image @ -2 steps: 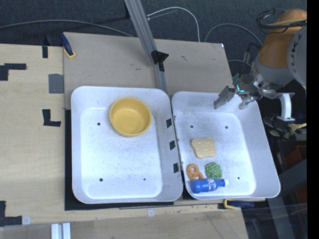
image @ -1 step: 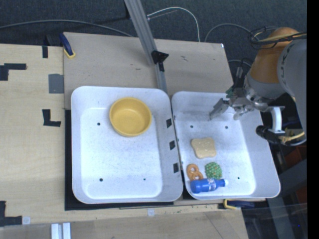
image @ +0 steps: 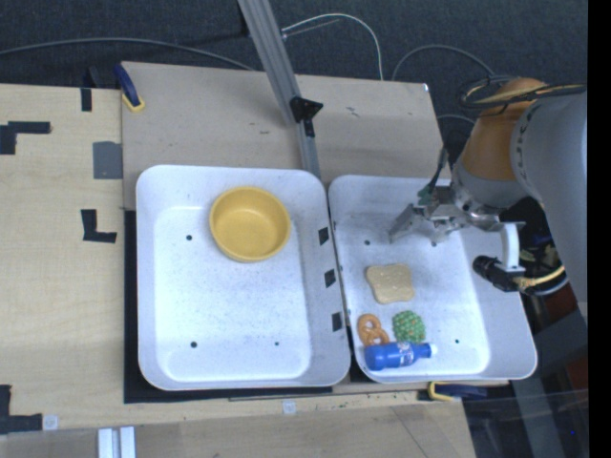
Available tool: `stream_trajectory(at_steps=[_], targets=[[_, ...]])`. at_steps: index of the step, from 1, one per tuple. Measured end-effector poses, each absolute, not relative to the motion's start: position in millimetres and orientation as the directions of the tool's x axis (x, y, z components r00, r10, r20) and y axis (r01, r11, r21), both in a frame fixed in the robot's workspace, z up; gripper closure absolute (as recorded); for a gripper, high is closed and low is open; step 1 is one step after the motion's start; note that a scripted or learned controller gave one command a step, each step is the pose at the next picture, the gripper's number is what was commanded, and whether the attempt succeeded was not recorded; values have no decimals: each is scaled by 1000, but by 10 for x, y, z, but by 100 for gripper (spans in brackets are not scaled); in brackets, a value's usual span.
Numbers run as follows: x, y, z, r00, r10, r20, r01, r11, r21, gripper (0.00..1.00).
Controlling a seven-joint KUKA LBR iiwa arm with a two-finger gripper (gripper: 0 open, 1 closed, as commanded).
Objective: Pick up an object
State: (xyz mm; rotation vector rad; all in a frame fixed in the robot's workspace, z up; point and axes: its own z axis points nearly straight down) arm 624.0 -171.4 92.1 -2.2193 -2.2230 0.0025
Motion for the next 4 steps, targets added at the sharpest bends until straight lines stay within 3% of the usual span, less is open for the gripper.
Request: stream_trajectory(at_steps=[1,3,4], targets=[[6241,-1708,1019,-3,1000,-1,1000,3,-2,100],[6237,-1818,2065,-1,1000,-1,1000,1,3,100],[6242,-1814,2275,-1,1000,0,1000,1,1,100]])
